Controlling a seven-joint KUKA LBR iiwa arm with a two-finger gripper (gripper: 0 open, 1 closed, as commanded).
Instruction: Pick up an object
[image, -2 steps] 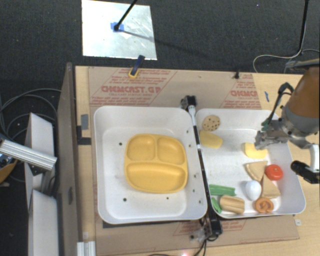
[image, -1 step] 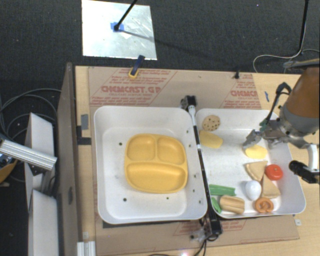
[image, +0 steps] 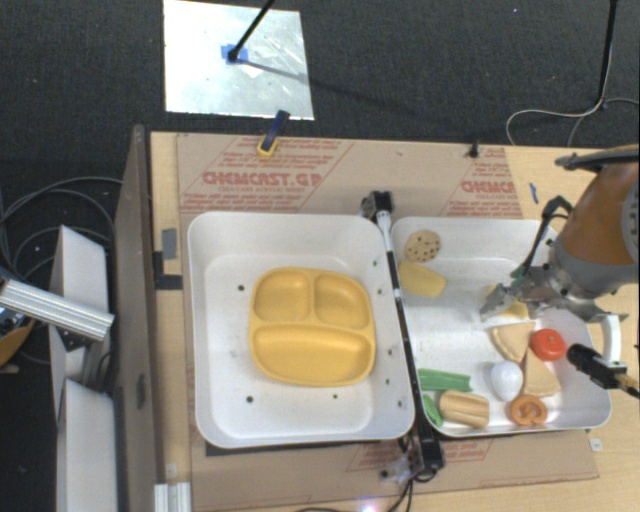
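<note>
My end effector (image: 503, 300) hangs low over the right bin (image: 460, 228), near its right wall, just above the pale wedge (image: 510, 340); whether it is wide or narrow, I cannot tell. Nothing shows between its tips. The pickable things crowd the right bin's near right corner: a red tomato (image: 547, 345), a white egg (image: 505, 379), a bread roll (image: 464, 408), a small orange ring (image: 527, 410) and a green bean pod (image: 443, 380) against the dividing wall. Toward the far left corner lie a cookie (image: 422, 243) and a yellow cheese piece (image: 422, 281). The left bin (image: 215, 300) carries a yellow divided tray (image: 311, 327) at its middle.
</note>
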